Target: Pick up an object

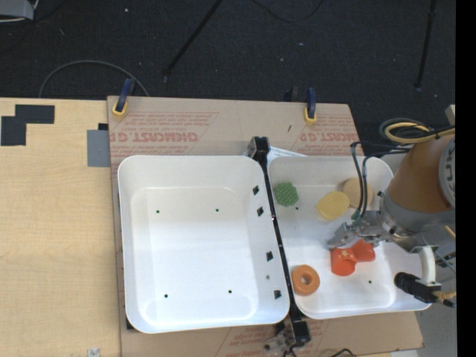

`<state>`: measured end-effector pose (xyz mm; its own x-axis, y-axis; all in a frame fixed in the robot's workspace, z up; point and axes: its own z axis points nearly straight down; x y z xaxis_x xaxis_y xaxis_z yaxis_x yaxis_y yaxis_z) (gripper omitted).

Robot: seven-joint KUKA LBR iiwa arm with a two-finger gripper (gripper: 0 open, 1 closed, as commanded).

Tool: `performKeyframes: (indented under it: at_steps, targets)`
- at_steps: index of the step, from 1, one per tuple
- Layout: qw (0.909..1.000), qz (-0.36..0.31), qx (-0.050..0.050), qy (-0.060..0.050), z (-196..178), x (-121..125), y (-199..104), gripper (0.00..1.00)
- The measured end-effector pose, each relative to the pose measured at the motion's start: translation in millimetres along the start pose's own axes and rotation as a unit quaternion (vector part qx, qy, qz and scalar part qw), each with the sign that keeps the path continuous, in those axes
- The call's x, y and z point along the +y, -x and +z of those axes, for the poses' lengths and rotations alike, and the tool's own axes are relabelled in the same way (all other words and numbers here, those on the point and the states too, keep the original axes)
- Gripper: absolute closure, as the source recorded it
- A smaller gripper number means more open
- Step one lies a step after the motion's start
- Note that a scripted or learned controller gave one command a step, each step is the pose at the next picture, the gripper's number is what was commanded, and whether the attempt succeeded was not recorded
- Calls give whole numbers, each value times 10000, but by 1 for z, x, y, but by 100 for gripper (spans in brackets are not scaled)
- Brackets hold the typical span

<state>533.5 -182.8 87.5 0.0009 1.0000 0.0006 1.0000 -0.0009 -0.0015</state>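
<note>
The only writing you can read is red print on the cardboard under the bins, upside down in the camera view; it looks like "OKMCAST G.P", repeated near the right clamp, though I can't vouch for every letter. Two yellow-and-blue clamps pin that cardboard at its far edge.

You have two white bins: the left bin and the right bin, touching along a black divider.

In the right bin you can count five things: one green ball near the divider, one yellow piece beside it, one tan piece just behind that, one orange ring at the near edge, and one red object.

The arm reaches in from the right, and its gripper sits low over the red object, touching or just above its top. You cannot tell from here whether the fingers are parted or closed, or whether anything lies between them.
</note>
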Motion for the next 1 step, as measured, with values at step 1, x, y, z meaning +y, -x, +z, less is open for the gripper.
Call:
performKeyframes:
  at_steps: [1]
  targets:
    - [10000, 8, -2, 4, 0, -39, 22, 0]
